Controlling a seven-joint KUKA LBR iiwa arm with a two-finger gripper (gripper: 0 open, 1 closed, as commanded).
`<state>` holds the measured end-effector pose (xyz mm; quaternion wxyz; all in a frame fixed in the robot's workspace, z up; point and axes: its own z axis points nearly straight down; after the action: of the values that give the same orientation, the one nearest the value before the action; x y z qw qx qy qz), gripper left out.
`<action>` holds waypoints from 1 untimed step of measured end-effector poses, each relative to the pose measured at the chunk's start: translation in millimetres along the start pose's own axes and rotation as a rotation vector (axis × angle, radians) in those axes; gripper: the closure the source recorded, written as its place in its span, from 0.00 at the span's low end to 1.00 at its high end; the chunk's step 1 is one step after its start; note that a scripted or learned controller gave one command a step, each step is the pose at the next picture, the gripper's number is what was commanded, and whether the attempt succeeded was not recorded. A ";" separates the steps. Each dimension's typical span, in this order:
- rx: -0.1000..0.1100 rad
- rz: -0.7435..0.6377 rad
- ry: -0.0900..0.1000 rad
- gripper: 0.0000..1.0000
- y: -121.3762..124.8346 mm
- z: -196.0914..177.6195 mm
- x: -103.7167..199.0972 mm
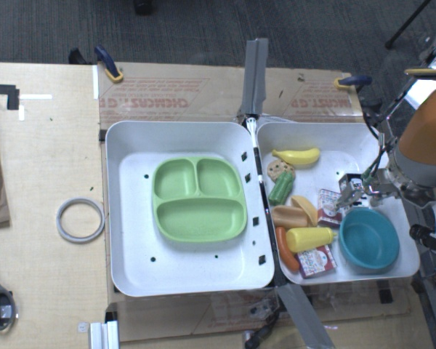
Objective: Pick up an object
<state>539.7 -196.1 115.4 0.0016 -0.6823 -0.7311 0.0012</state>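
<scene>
The right bin [334,138] holds several toy foods. A yellow banana [296,155] lies at the back, with a round cookie [277,169] and a green pickle [281,186] beside it. Further forward are a brown sausage [291,215], a yellow block [309,237], an orange carrot [288,254] and a red packet [317,262]. A blue bowl [368,239] sits at the front right. My gripper [351,190] hangs low over the bin, just above the bowl's back rim. It is right next to a small red-and-white packet [327,198]. I see nothing held.
The left bin [123,195] holds a green divided plate [199,198]. A grey divider post [255,78] stands between the bins at the back. A grey ring [81,219] lies on the bench at the left. The arm's orange band [427,133] is over the right bin's right edge.
</scene>
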 end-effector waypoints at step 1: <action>0.002 0.002 0.000 1.00 -0.1 -7.3 -1.0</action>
<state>539.7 -197.0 122.7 0.0023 -0.6829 -0.7305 0.0018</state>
